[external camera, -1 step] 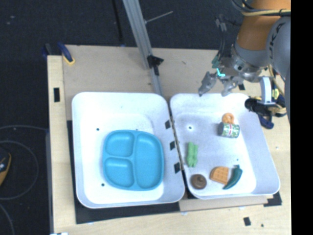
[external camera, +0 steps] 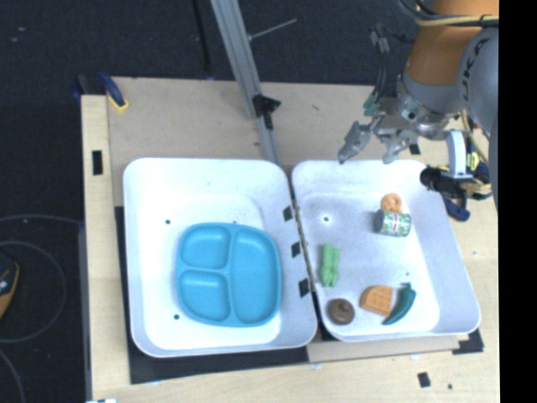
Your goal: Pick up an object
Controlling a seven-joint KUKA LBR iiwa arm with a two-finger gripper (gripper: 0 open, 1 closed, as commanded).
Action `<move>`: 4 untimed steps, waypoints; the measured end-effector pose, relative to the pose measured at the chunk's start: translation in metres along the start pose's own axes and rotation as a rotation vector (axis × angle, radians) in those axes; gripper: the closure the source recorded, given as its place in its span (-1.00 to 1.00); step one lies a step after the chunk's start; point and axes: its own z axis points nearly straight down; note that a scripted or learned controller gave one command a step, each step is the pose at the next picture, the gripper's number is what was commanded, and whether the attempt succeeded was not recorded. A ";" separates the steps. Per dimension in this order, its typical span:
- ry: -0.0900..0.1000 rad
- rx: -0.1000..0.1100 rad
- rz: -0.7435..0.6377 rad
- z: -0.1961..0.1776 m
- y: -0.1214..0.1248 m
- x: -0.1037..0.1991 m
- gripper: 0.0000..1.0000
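White bin (external camera: 436, 225) lies below my spread, empty gripper (external camera: 369, 148); nearest, the can (external camera: 393, 223) looks light, stiff, slippery—I'd pinch its sides.

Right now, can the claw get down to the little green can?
Probably yes. The claw hangs over the right bin's far edge, fingers apart, and the green can lies in the open with just the orange piece touching it.
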 end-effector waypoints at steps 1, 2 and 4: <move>-0.002 0.005 0.000 0.058 -0.007 0.004 -1.00; -0.002 0.005 0.002 0.116 0.000 -0.002 -1.00; -0.004 -0.004 0.005 0.140 0.001 -0.004 1.00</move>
